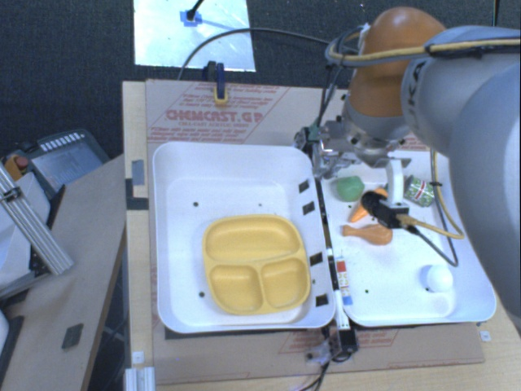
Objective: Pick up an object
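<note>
Egg point(439, 278): you see it white, nearest you in the right bin point(391, 300).
Tray point(256, 263): yellow, three compartments, in the left bin point(187, 186).
Drumstick point(370, 233): tan, mid right bin, beside an orange piece point(359, 213).
Can point(420, 191): label too small to read.
Green lump point(350, 187): just below the gripper point(332, 163).
Gripper: you cannot tell open or closed.
Board point(244, 108): reads "CHEMCAST G P".
</note>
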`<state>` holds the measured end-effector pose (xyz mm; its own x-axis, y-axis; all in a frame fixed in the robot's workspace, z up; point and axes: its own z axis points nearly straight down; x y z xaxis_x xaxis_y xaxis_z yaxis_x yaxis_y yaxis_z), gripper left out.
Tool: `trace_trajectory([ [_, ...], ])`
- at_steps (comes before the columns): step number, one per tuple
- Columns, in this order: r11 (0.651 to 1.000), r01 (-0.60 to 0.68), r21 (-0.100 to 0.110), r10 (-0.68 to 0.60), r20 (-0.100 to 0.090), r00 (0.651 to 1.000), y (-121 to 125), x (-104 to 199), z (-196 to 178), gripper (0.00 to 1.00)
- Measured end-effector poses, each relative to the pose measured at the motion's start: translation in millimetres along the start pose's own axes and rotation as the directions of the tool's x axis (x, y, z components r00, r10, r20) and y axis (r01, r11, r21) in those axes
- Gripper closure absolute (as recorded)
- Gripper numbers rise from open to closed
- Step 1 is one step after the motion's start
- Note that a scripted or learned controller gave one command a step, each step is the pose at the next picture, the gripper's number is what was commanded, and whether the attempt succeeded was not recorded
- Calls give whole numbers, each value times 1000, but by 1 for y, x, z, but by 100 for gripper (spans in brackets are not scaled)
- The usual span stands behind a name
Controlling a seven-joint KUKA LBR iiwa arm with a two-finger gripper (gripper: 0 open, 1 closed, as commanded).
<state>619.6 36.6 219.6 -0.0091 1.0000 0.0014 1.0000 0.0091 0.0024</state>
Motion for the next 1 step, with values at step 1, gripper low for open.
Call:
trace_trajectory([
  [1,1000,0,-2,0,-2,1000,29,53,-11,100],
])
